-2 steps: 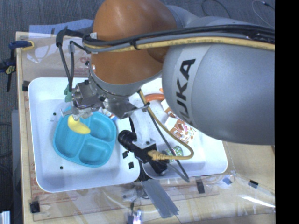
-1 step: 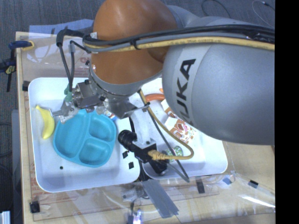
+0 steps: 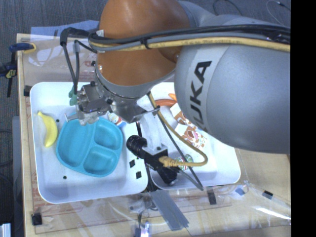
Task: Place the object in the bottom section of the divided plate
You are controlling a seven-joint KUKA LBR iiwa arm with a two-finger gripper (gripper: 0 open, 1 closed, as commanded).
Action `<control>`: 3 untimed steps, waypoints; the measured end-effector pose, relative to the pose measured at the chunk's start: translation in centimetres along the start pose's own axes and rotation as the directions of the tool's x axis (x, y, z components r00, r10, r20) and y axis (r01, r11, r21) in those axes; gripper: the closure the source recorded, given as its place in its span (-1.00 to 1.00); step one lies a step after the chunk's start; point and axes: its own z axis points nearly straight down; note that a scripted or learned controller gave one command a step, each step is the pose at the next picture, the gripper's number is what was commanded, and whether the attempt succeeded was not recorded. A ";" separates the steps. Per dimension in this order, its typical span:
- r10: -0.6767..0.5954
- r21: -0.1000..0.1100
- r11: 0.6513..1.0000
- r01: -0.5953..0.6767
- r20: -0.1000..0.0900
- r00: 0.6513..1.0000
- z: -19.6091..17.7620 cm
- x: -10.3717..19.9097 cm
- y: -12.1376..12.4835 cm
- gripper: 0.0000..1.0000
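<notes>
A blue divided plate (image 3: 74, 143) with three sections lies in the left bin (image 3: 44, 181). All three sections look bare. My gripper (image 3: 89, 111) hangs over the plate's far rim, under the arm's big orange band. A small red, white and blue object (image 3: 115, 118) peeks out beside the wrist at the plate's upper right corner; I cannot tell whether it is held. A yellow banana (image 3: 48, 128) lies on the bin floor just left of the plate.
The right bin (image 3: 224, 174) holds an orange item (image 3: 168, 102), a white and orange patterned item (image 3: 191, 133) and a small green piece (image 3: 186, 159), mostly hidden by the arm. Black cable and a yellow hose (image 3: 170, 161) dangle over the divider between the bins.
</notes>
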 end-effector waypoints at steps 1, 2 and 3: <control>0.006 -0.006 1.000 -0.006 -0.003 1.000 -6.1 -2.2 6.9 1.00; -0.478 -0.007 0.879 0.478 0.000 0.879 -5.3 -3.7 -0.8 1.00; -0.281 -0.003 0.960 0.281 0.000 0.960 2.1 1.6 0.6 1.00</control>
